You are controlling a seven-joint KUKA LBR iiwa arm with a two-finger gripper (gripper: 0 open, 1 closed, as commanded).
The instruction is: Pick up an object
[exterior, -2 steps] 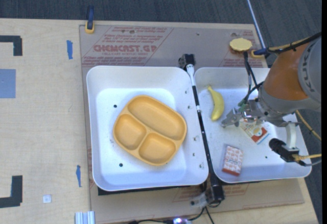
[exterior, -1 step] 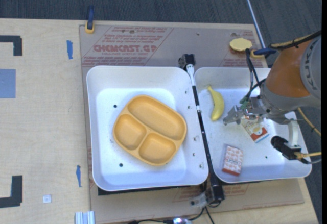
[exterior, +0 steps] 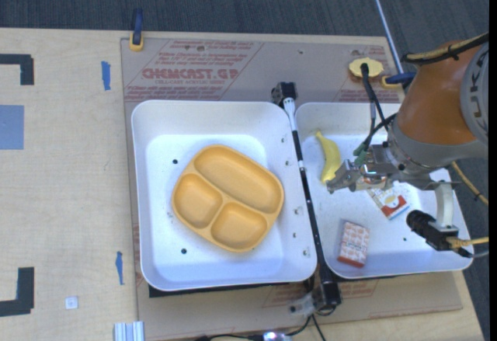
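Note:
In the right bin (exterior: 435, 262) a yellow banana (exterior: 329, 154) lies near the left wall. A small red-and-white patterned box (exterior: 353, 244) rests toward the front. A flat red-and-white packet (exterior: 393, 203) lies partly under the wrist. My gripper (exterior: 347, 177) hangs low over the right bin, just right of the banana's lower end and above the patterned box. I see nothing held in it. The grey and orange arm (exterior: 443, 110) covers the bin's back right part.
The left bin (exterior: 155, 176) holds a yellow three-compartment plate (exterior: 227, 197). A black divider rail (exterior: 303, 176) runs between the two bins. A yellow disc (exterior: 365, 67) sits on the cardboard behind the right bin.

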